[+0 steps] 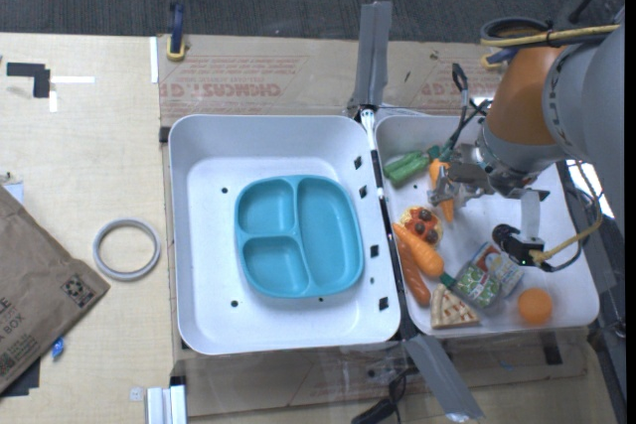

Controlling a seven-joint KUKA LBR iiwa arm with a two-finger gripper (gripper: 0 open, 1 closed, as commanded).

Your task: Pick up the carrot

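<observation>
Carrot lies in the right bin, by its left wall, among other toy food. Just above it the gripper hangs low; whether its fingers are spread or pressed together, I cannot tell. Nothing looks lifted; the whole pick remains.

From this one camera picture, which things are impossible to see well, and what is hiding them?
- Gripper: in the camera view the wrist covers its fingers, so open or shut is unclear.
- Right bin: the arm hides its back right part.
- Green thing: partly under the gripper; too small to name.
- Packet: its label is too small to read.
- Carrot: its end toward the bin's front meets other food; unclear where it ends.
</observation>
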